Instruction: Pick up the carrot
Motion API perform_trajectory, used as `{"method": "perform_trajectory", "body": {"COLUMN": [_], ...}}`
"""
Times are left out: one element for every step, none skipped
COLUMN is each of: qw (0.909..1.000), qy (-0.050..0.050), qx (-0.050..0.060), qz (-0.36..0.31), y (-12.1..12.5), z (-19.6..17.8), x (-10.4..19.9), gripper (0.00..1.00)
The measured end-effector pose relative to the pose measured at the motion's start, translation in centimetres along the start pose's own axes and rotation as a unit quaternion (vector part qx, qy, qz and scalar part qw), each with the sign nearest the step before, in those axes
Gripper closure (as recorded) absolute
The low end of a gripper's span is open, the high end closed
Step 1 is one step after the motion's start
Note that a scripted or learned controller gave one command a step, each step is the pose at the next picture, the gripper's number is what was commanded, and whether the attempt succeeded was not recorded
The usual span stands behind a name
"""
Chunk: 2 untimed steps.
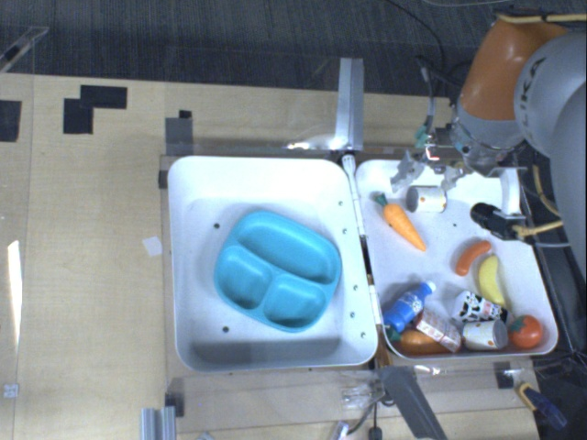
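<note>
Two bins are sitting side by side. Left bin [193, 246] is holding a blue tray [275, 269]. Carrot [403, 225] is lying free in the right bin [527, 273], near its far left corner. Gripper [427, 177] is hovering just above and beside the carrot, fingers spread wide, gripping nothing. Banana [492, 279], bottle [407, 306] and tomato [526, 331] are crowding the near end.

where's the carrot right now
The carrot lies in the right bin, near its upper left corner, close to the divider, just below and left of the gripper.
</note>
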State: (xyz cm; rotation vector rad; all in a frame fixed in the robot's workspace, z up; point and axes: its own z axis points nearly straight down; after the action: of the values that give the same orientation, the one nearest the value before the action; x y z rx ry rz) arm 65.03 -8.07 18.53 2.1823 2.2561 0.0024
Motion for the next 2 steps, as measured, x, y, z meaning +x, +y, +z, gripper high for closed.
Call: {"method": "perform_trajectory", "body": {"qw": [0.9996,0.9955], "qy": [0.0,0.001], "qx": [0.002,-0.003], "qz": [-0.028,-0.095], "y": [-5.9,-6.6], "z": [8.1,9.6], "x": [-4.0,-5.8], "gripper": [0.0,0.0]}}
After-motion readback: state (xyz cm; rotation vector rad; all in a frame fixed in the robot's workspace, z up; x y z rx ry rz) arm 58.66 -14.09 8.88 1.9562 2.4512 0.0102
